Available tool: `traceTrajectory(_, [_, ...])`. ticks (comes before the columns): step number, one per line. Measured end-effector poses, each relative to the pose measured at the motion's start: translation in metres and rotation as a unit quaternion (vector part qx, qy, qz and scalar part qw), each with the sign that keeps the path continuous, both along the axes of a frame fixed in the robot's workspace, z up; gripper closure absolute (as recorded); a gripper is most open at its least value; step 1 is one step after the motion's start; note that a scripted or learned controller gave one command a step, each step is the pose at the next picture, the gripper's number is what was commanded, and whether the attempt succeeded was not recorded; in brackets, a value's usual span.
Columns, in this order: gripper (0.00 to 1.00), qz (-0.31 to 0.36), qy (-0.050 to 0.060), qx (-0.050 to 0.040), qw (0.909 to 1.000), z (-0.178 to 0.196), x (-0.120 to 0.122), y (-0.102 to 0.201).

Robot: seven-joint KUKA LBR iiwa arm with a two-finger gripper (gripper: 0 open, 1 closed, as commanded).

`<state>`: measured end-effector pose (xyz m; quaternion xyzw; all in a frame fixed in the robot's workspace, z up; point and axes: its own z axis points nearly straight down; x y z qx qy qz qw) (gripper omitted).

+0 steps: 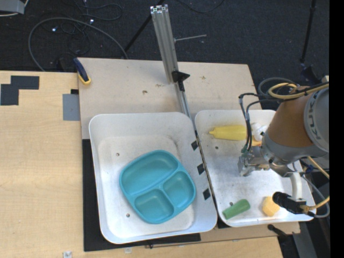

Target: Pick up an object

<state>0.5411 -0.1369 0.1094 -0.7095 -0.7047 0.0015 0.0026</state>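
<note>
The arm (pixel 293 130) reaches in from the right, its orange band bulking over the right bin (pixel 228 181) and its wrist bent down toward the bin floor. The claw (pixel 250 165) points down over the middle of that bin, low above the white bottom; from this angle I cannot tell whether it is apart or together. Three things lie in the right bin. A yellow piece (pixel 228 133) lies lengthwise by the far wall, near the claw and just behind it. A green piece (pixel 236 209) lies tilted by the near wall. A yellow block (pixel 270 207) sits to its right, in the near right corner, and both are well apart from the claw. The left bin (pixel 107 144) holds a teal plate (pixel 157 186) with three compartments, lying flat and turned at a slant. Black clips (pixel 200 169) run along the seam where the two bins meet. The bins rest on a pale wooden counter (pixel 37 165) with a lighter board (pixel 129 85) behind them. A metal post (pixel 165 42) rises from behind the seam, and a blue and yellow tool (pixel 82 72) lies at the board's far left corner. Beyond is a dark floor strewn with cables (pixel 59 28).
</note>
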Motion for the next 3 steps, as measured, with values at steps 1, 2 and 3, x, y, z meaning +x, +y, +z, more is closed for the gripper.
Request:
traceTrajectory(1, [1.00, 0.004, -0.004, -0.0007, 1.0000, 0.057, 0.004, 0.008])
traceTrajectory(2, [1.00, 0.004, -0.005, -0.0010, 1.0000, 0.110, 0.005, 0.007])
traceTrajectory(3, [1.00, 0.006, -0.002, 0.0004, 1.0000, 0.107, 0.015, 0.068])
